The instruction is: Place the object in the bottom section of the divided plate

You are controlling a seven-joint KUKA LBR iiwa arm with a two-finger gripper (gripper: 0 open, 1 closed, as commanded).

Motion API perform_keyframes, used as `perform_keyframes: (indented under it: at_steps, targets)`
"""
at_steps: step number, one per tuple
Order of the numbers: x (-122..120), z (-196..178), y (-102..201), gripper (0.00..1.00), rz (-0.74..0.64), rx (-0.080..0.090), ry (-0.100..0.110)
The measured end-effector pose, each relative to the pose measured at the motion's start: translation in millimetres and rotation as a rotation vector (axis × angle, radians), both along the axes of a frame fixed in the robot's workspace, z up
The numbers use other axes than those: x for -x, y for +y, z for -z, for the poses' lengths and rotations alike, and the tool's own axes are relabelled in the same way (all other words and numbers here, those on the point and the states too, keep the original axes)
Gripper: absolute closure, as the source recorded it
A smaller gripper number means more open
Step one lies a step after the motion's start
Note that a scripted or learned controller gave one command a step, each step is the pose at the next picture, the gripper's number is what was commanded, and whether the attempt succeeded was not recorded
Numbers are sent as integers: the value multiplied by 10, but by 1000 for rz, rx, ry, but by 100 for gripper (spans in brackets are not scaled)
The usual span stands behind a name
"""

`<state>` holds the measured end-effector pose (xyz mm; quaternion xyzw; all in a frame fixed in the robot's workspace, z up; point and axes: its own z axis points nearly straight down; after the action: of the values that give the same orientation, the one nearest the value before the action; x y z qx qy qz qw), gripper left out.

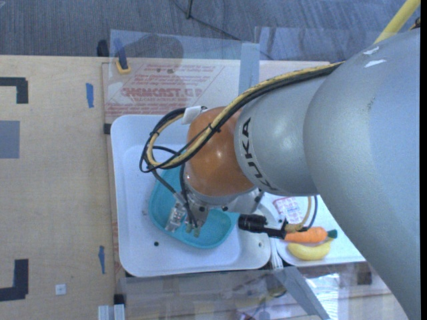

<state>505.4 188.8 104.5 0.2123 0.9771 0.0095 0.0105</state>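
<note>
Nearest the viewer, a yellow banana lies in the right-hand white bin, well to the right of the blue divided plate. Its long axis runs left to right with a slight curve, the ends tipped up. Touching it just behind is an orange carrot, also lying left to right, its green top pointing right, away from the plate, and its narrow tip pointing towards the plate. Neither one is on the plate.

The plate sits in the left-hand white bin, tilted so its length runs from upper left to lower right. The gripper hangs directly over the plate's middle; from here it is not possible to tell whether it is open or closed, or whether it carries anything.

Behind the carrot, right of the plate, lies a small white packet with red print. Above the plate, the arm's orange band and grey body cover much of both bins. A yellow and black cable loops to the upper left of the plate. Farther back lies a sheet with red lettering.
</note>
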Motion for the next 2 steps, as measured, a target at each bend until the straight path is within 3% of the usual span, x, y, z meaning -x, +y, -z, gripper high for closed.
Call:
perform_keyframes:
  at_steps: [1, 2]
  targets:
    - [138, 66, -565, 100, -295, -2, -14]
    - [-458, 76, -741, 100, -479, 7, 2]
